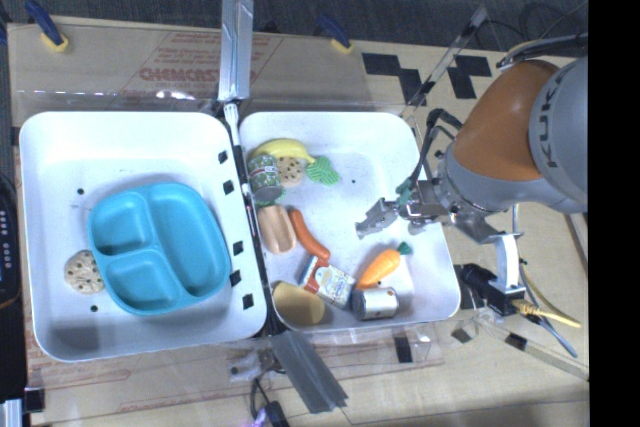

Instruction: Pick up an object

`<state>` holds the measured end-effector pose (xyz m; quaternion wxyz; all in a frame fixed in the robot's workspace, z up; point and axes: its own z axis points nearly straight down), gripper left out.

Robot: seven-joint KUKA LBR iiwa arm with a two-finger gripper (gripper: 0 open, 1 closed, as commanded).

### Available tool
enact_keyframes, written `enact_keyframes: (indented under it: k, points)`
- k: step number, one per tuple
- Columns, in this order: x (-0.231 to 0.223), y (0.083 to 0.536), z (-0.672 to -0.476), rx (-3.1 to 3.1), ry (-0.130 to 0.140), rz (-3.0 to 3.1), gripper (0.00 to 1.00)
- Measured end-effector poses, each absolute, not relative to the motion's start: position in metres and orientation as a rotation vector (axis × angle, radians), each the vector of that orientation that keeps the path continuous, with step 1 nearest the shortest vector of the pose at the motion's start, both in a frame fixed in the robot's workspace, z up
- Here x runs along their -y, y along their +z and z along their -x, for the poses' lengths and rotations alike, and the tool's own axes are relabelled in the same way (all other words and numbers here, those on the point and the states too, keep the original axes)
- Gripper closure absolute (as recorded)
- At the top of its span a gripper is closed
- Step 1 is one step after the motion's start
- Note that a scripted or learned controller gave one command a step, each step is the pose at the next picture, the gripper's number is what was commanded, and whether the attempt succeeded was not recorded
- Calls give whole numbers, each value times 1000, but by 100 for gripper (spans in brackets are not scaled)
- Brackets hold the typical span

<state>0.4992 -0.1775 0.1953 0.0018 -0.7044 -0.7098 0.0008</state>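
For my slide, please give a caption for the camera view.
Gripper over the right bin of toy food, near a carrot; blue tray in the left bin.

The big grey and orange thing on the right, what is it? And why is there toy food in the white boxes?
It's a robot arm, filmed by a camera looking down from above. Its gripper, a two-finger claw, hovers over the right bin, holding nothing. Its job is picking something up. That bin holds a toy banana, a hot dog, a carrot, a small can and more. The left bin holds a blue divided plate with a cookie beside it.
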Motion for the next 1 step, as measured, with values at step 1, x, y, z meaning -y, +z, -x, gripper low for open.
enact_keyframes:
  k: [1]
  points:
    - [208,93,-515,2251,-1,2193,0]
